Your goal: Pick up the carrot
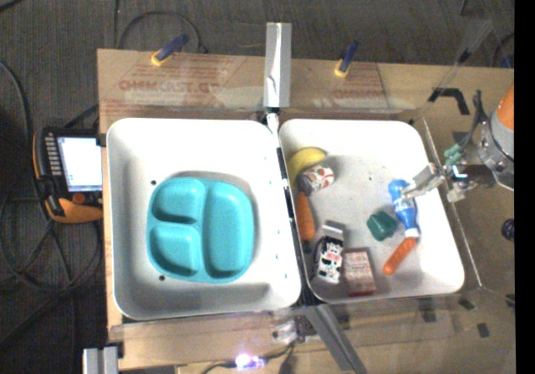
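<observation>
While the gripper (415,188) hangs over the right bin (435,280), I cannot tell its grip | blue bottle (403,205) just under it | carrot (399,254) lies below that bottle, near the bin's bottom right corner | green block (381,225) beside the bottle

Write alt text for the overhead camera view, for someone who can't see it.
The gripper reaches in from the right over the right bin, above a blue bottle, near a small carrot. That bin also holds a second carrot, a banana, a can and small cartons. The left bin holds a teal divided tray.
</observation>
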`<state>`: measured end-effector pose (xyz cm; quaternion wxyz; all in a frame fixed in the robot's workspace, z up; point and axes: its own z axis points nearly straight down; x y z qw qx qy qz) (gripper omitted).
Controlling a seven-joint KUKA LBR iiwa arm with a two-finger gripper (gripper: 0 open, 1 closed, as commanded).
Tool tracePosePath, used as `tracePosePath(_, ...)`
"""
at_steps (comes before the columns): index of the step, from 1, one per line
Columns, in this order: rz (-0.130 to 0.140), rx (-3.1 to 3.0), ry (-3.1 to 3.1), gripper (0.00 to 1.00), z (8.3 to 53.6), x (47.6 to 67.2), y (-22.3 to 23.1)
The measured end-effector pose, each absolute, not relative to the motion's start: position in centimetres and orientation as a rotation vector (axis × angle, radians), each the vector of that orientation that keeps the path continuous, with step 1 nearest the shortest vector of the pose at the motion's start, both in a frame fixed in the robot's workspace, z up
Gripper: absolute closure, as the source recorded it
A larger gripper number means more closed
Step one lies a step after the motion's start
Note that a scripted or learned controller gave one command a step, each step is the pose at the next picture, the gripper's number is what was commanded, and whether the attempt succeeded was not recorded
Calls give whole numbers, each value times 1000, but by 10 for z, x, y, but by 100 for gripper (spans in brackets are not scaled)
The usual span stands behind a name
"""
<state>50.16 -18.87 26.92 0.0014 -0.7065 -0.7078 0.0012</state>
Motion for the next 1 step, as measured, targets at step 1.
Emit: tracePosePath(1, 3, -2028, -2394, 0, 172, 483, -117)
